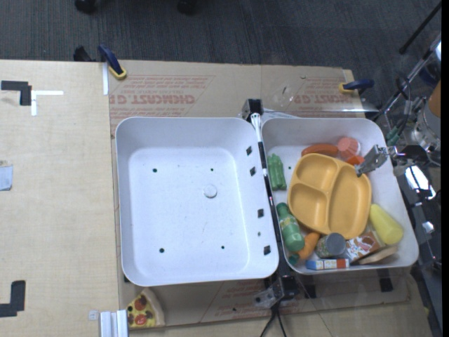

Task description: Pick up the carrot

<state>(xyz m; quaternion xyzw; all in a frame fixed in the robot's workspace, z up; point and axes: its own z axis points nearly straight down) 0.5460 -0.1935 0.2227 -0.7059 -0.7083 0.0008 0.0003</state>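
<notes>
On the wooden surface point(56, 209), we find the carrot point(311, 245) in the right bin point(393, 258), near its front edge beside the yellow tray point(330, 195). Fingers' state: we cannot tell. Descend vertically, avoiding the tray.

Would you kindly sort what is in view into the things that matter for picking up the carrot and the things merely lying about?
For the job:
- carrot, at the near edge of the right bin
- gripper, over the far right of that bin

Lying about:
- yellow divided plate
- green bottle
- yellow lemon-like piece
- left bin
- pizza slice toy
</notes>
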